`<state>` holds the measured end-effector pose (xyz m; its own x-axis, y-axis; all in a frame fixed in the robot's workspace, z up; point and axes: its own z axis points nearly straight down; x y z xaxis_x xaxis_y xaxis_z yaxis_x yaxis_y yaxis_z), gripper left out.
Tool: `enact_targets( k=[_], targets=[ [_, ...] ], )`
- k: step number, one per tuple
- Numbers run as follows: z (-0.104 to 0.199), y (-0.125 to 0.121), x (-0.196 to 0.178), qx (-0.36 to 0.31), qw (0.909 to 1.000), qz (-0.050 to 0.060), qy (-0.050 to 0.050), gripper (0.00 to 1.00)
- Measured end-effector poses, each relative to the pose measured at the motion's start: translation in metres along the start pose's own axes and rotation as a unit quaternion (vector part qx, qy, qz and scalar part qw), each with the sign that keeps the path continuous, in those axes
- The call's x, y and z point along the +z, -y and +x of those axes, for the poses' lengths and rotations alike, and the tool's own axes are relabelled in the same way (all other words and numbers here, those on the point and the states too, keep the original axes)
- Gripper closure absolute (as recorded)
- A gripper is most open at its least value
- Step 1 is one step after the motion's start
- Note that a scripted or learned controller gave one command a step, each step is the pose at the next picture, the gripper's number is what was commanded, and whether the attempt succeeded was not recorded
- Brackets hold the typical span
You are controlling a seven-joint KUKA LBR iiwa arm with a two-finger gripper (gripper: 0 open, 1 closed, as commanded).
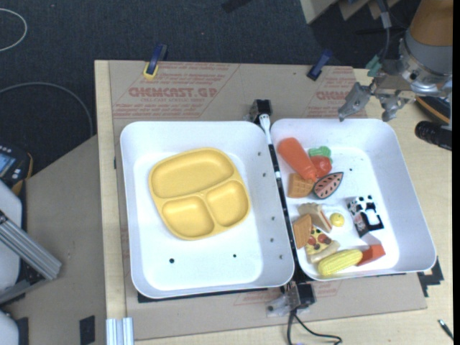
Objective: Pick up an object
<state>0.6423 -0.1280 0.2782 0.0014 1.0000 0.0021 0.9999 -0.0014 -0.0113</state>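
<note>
Far to the left of the tool (370, 105) and lower in the view lies the left bin (136, 192), holding one yellow divided plate (199, 192): three compartments, nothing in them. Below and just left of the tool sits the right bin (410, 185), where the candidates crowd: one orange carrot (297, 157), one small green piece (320, 151), one watermelon slice (328, 185), one brown wedge (300, 186), one pizza slice (310, 234), one corn cob (339, 261) and one black-and-white toy (364, 215), with a few smaller bits I cannot name. The tool hangs over that bin's far rim, its two fingers spread apart with nothing between them, well apart from every item. The main risk, as I judge it, is the clutter: a descent into the packed left side of that bin could pinch two things together or nudge one aside and close on air. Flat pieces like the pizza slice may slip under the fingertips, and starting so near the rim, a short reach could strike the wall of the bin on the surface (215, 85).
</note>
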Motion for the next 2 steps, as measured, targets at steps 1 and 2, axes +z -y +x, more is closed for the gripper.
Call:
enact_targets(
  k=[1, 2],
  targets=[
    [0.0, -0.002, -0.006, -0.001, 1.0, -0.005, 0.001, 0.0],
    [-0.008, -0.007, 0.052, 0.0, 1.0, -0.002, 0.001, 0.0]
  ],
)
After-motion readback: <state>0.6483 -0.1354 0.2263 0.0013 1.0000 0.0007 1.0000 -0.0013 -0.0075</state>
